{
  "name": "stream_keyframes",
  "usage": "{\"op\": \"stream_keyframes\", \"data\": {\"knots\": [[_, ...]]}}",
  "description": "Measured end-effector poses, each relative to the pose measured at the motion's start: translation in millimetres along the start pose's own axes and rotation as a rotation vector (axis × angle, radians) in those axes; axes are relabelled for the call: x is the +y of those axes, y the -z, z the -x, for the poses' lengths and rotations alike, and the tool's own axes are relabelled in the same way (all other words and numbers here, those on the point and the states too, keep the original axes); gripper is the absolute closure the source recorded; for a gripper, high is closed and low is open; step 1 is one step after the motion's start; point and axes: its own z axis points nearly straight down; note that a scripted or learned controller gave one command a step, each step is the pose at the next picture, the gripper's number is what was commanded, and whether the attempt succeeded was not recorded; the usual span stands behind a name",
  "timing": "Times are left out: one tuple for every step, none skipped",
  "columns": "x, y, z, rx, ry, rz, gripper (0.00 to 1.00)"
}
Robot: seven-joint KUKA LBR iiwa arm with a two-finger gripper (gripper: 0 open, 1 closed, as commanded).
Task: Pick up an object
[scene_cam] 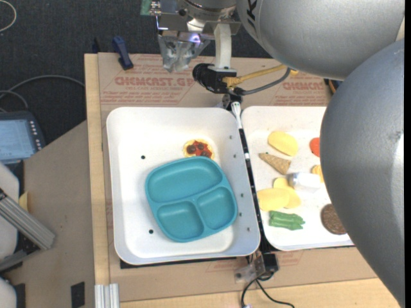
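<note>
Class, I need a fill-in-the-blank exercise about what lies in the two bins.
1. The blue tray has ___ compartments.
2. The tray lies in the ___ bin.
3. The small pizza lies beside the tray's ___ edge.
4. The green toy lies in the ___ bin.

Missing words: three; left; far; right

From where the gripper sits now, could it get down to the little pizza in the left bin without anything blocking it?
Probably yes. The gripper sits above the bench beyond the left bin's far rim. The small pizza lies uncovered on the bin floor, just beyond the teal tray, whose near edge could crowd the fingers.
</note>
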Motion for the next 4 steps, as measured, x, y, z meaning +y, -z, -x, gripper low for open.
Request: {"op": "stream_keyframes", "data": {"knots": [[0, 10, -1, 0.001, 0.001, 0.004, 1.00], [-54, -105, 2, -0.004, -0.004, -0.019, 1.00], [-88, 72, 0, 0.009, 0.000, 0.013, 1.00], [-142, -153, 13, -0.007, -0.005, -0.026, 1.00]]}}
